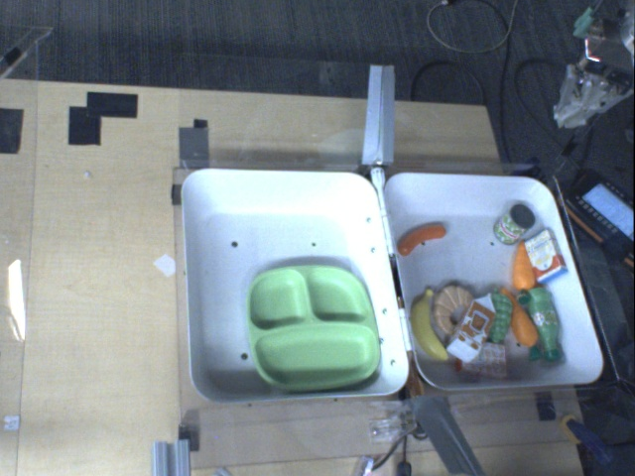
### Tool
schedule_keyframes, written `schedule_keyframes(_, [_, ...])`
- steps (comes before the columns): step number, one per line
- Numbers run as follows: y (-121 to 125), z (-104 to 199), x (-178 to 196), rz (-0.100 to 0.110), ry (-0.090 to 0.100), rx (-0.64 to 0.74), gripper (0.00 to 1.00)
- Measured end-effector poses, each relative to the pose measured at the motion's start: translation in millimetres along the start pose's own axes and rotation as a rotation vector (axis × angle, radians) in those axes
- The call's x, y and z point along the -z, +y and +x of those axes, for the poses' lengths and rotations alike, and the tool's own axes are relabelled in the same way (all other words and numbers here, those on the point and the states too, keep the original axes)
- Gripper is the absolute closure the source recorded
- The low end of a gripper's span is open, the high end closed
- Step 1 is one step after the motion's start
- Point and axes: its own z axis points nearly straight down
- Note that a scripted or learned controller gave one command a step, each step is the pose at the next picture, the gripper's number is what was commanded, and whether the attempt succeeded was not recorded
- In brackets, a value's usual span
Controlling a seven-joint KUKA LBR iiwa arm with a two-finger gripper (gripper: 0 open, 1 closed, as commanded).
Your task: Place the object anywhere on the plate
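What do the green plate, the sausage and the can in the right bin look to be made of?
The green plate looks like moulded plastic: one even colour, soft sheen, rounded dividers. The sausage is probably a plastic or rubber toy, given its uniform orange-red and a small glossy highlight. The can seems metal, with a dark top and a printed label, though it is too small to be sure.

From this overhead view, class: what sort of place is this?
Probably a robotics lab bench: two white bins fixed side by side, a green plate, toy food such as a banana, cables trailing behind.
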Motion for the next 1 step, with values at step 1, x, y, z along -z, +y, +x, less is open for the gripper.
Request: schedule_keyframes(1, [-30.2, -48.2, -74.9, 0.002, 0.000, -0.014, 1.00])
